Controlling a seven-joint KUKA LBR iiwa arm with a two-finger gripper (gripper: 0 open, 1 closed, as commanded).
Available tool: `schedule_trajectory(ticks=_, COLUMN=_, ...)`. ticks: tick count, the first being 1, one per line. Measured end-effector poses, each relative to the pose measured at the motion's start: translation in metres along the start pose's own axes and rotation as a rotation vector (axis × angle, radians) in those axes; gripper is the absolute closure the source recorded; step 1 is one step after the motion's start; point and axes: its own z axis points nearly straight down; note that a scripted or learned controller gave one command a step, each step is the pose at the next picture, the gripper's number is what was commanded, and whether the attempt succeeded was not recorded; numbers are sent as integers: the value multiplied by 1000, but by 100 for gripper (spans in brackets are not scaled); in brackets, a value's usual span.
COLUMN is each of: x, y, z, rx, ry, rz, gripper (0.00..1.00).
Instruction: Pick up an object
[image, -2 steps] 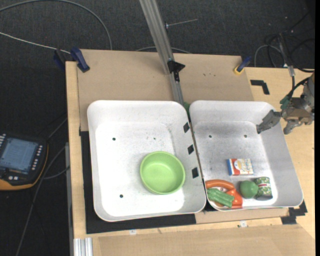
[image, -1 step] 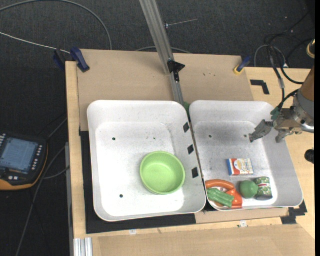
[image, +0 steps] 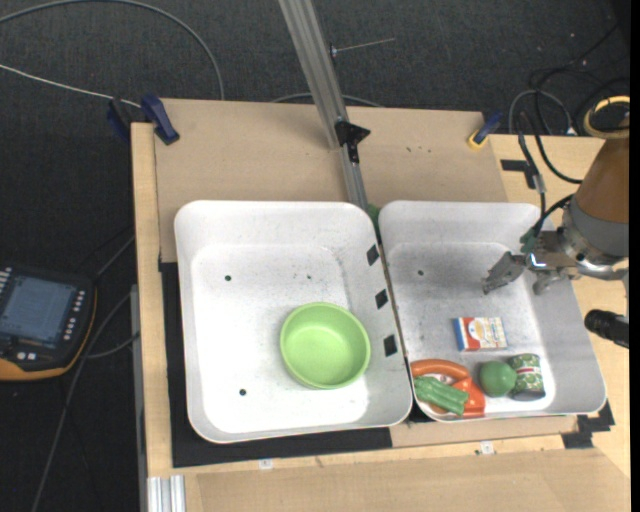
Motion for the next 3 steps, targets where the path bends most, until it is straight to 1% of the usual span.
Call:
schedule_trajectory(ticks=1, x=0, y=3, z=42, rx=-1, ry=0, rz=0, gripper=0)
schedule_trajectory(ticks=2, x=0, y=4, z=30, rx=-5, ry=-1, rz=0, gripper=100)
schedule_trajectory(ticks=3, x=-4, y=14, z=-20, rx=-8, ry=-2, rz=0, gripper=100)
